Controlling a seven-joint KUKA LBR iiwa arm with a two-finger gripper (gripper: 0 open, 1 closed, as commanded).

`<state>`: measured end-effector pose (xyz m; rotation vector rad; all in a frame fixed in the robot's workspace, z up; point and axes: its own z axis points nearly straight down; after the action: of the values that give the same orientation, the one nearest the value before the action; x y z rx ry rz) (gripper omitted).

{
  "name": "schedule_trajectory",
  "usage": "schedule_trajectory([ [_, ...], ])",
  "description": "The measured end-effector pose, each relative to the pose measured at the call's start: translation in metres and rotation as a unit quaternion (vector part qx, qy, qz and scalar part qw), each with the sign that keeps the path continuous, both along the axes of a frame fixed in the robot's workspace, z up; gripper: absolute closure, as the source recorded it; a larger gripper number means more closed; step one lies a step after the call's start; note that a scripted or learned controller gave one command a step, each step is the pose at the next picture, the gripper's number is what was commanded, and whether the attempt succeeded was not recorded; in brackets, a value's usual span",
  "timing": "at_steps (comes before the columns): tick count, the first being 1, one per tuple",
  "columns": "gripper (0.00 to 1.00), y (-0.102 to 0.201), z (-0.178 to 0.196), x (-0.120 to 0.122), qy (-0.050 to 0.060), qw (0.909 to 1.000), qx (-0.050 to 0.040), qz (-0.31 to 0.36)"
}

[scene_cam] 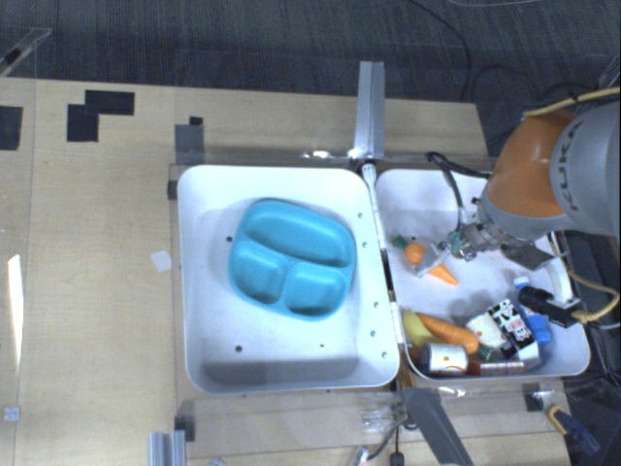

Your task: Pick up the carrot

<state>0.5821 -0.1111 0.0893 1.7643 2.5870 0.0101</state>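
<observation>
Bottom-edge clutter in my right bin (pixel 582 357) held a carrot (pixel 448 331); at its twelve o'clock my end effector (pixel 464 245) hovered, grip state I cannot tell.

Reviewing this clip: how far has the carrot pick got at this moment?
Done: the arm has reached into the right bin, with the gripper low, just above and right of the small carrot. In hand: nothing visibly; the carrot lies on the bin floor. Left: grasping and lifting it. A second, larger carrot lies lower in the pile.
</observation>
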Motion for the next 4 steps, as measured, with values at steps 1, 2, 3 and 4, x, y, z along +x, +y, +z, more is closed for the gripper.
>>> schedule_trajectory([
  [1,0.00,-0.0001,0.0000,0.0000,0.000,1.0000,0.0002,0.000],
  [2,0.00,0.0000,0.0000,0.0000,0.000,1.0000,0.0001,0.000],
  [3,0.00,0.0000,0.0000,0.0000,0.000,1.0000,0.0001,0.000],
  [4,0.00,0.0000,0.0000,0.0000,0.000,1.0000,0.0001,0.000],
])
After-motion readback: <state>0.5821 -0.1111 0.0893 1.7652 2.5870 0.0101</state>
